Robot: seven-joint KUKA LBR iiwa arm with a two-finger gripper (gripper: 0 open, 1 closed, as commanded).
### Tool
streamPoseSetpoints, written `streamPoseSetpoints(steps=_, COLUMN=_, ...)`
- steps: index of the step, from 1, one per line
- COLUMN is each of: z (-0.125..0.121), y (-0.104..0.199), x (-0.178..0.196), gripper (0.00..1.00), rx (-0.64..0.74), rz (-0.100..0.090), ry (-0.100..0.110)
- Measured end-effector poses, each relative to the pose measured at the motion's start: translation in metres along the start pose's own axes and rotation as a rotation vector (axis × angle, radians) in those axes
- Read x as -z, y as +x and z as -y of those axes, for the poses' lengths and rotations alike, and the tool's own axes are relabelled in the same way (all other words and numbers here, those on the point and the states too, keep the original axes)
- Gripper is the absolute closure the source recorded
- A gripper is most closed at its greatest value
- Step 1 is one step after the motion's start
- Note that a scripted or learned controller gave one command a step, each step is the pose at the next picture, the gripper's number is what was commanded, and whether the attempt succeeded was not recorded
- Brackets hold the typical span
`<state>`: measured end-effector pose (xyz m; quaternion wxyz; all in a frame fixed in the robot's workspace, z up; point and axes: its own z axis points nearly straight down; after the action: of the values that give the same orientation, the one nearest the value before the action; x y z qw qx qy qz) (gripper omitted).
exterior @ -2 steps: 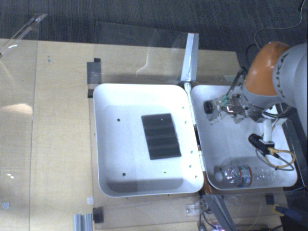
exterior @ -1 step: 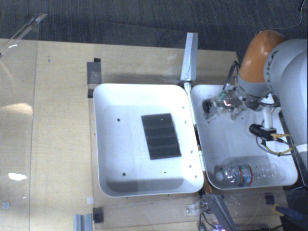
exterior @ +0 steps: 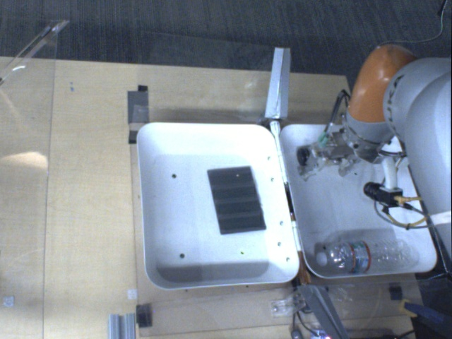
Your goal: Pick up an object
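The clear plastic bottle (exterior: 364,255) is seen lying on its side along the near wall of the right bin (exterior: 305,210), its pale cap end toward the divider and a blue label band around its middle. The gripper (exterior: 311,159) is held over the far left part of the same bin, well apart from the bottle, and nothing is seen between its fingers; whether they are spread or pressed together cannot be told from this slanted view. The left bin (exterior: 162,189) holds only a dark ribbed rectangular block (exterior: 236,200), lying flat near its centre.

For the step in hand, the bottle is judged the nearer target. A good approach would bring the gripper toward the near wall and lower it with the fingers set across the bottle's short width, not along its length. The grasp is best placed at the labelled middle, where the body looks firmest. Care is advised, since a round, light bottle may roll against the bin wall when touched on one side.
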<state>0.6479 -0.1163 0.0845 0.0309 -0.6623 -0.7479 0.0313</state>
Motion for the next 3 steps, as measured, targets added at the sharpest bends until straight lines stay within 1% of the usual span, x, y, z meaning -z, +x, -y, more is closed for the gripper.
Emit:
streamPoseSetpoints(steps=1, z=-0.003, y=-0.008, x=-0.001, gripper=0.0, rx=-0.111, rz=-0.03, ry=-0.002)
streamPoseSetpoints(steps=2, z=0.05, y=-0.08, x=0.058, gripper=0.0, rx=0.122, rz=0.013, ry=-0.095)
streamPoseSetpoints(steps=3, z=0.025, y=-0.107, x=-0.003, gripper=0.0, rx=0.392, rz=-0.006, ry=-0.005)
